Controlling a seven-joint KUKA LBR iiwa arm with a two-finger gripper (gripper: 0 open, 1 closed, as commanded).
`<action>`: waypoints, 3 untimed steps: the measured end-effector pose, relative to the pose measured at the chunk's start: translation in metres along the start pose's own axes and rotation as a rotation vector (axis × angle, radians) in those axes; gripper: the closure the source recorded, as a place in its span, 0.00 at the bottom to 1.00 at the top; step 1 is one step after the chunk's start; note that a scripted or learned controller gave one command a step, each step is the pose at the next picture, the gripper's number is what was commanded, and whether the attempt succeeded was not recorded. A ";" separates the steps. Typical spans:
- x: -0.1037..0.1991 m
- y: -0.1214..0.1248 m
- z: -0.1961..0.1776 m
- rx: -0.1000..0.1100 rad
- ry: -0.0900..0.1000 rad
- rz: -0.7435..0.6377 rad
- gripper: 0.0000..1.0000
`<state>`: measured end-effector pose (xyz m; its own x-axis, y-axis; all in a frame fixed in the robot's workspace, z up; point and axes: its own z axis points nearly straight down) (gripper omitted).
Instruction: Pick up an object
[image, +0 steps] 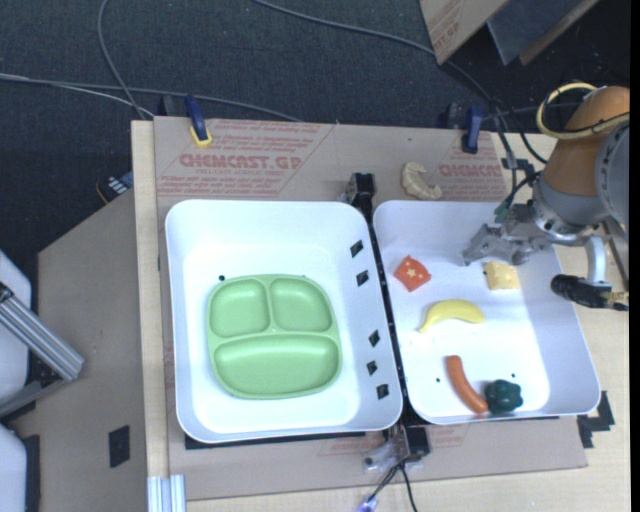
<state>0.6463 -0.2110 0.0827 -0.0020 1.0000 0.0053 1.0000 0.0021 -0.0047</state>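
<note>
Cardboard sheet (250, 150) at upper centre reads "CHEMCAST GP" in red. Gripper (497, 250) hangs over the right bin (560, 330) beside a yellow block (502, 276); its opening cannot be told.

We are seeing a pale green tray (272, 335) in 1 white bin (190, 300), a yellow banana (450, 315), an orange sausage (464, 384).

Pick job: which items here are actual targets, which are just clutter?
Targets, right bin:
red block
pale yellow block, by the gripper
banana
orange sausage
dark green piece

Clutter:
green divided tray, left bin
beige lump on the board
blue clamps
</note>
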 end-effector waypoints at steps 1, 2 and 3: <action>-0.001 0.001 -0.014 -0.005 -0.003 -0.001 1.00; -0.007 0.010 -0.066 -0.011 -0.007 0.001 1.00; -0.005 0.014 -0.132 -0.014 -0.008 0.000 1.00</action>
<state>0.6610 -0.2165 0.2150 -0.0015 1.0000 -0.0032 1.0000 0.0016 0.0096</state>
